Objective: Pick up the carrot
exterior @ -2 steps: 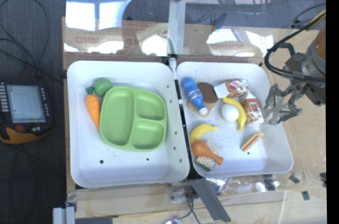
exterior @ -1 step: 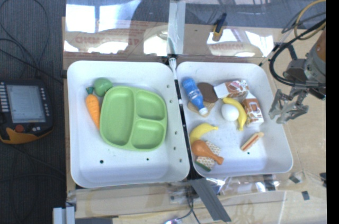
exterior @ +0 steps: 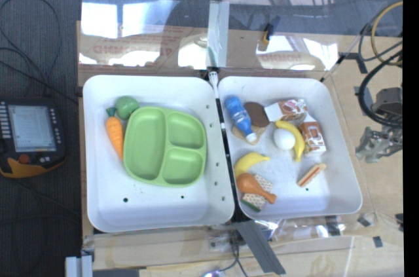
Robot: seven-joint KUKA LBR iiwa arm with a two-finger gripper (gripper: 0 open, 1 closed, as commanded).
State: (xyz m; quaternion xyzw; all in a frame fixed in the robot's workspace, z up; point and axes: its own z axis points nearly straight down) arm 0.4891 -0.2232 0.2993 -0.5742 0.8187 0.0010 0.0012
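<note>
the carrot [exterior: 114,133] lay with its right side tucked under the rim of the green plate [exterior: 165,146]. the printing on the cartons [exterior: 313,136] was too small to read. at the right edge, a grey metal part [exterior: 378,143] was blurred.

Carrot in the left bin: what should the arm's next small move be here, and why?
Probably a reach leftward across both bins, to stop above the carrot. The carrot lies at the left bin's left side, close against the green divided plate and just below a green round item, and nothing grips it. The gripper sits beyond the right bin's right edge.
</note>
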